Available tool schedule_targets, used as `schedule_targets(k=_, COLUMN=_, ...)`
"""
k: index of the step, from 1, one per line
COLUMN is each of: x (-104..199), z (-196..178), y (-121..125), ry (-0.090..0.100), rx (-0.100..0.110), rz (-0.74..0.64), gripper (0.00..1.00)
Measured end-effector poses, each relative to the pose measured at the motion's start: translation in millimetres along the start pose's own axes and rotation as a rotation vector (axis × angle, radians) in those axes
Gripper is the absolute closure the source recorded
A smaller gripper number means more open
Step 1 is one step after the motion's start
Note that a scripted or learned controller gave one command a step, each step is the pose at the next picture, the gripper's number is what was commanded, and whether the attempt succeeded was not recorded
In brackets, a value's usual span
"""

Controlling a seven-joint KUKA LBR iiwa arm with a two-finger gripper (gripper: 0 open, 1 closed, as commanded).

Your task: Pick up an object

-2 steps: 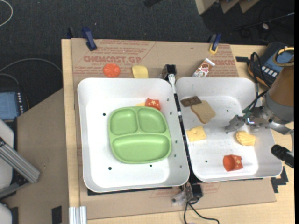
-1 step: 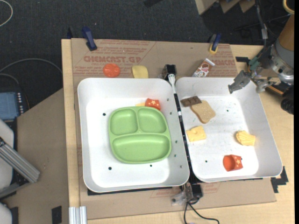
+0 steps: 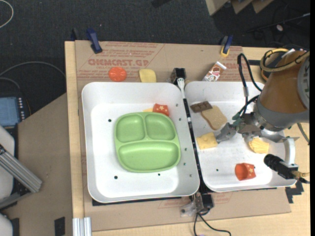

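Note:
My gripper point(image 3: 230, 131) hangs low over the right bin point(image 3: 216, 178), reaching in from the right under the orange-banded wrist. Its tip is between a tan bread slice point(image 3: 214, 116) and a pale yellow cheese wedge point(image 3: 206, 141), close to both. A dark brown bar point(image 3: 200, 106) lies just above the bread. A yellow curved piece point(image 3: 259, 145) sits right under the wrist, partly covered by it. A red piece point(image 3: 244, 171) lies near the bin's front edge. I see nothing held.
The left bin point(image 3: 98, 176) holds a green divided plate point(image 3: 147, 141), with a red piece point(image 3: 161, 109) at its far rim. On the cardboard behind the bins lie an orange-red piece point(image 3: 117, 73), a yellow piece point(image 3: 147, 75) and a wrapped snack point(image 3: 214, 73).

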State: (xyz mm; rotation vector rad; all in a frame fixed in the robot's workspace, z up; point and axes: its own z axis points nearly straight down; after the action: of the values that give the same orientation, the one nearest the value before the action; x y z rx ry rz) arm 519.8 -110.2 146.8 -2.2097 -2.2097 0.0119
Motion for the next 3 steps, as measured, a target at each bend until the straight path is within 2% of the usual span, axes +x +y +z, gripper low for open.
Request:
schedule_targets(k=1, x=-65, z=66, y=-36, ry=-0.006, rx=-0.010, rz=0.008, gripper=0.00)
schedule_targets(k=2, x=-38, z=-52, y=12, ry=-0.010, rx=-0.031, rz=-0.005, gripper=0.00)
schedule_targets(k=3, x=-27, z=68, y=-43, ry=-0.003, rx=-0.010, rz=0.003, gripper=0.00)
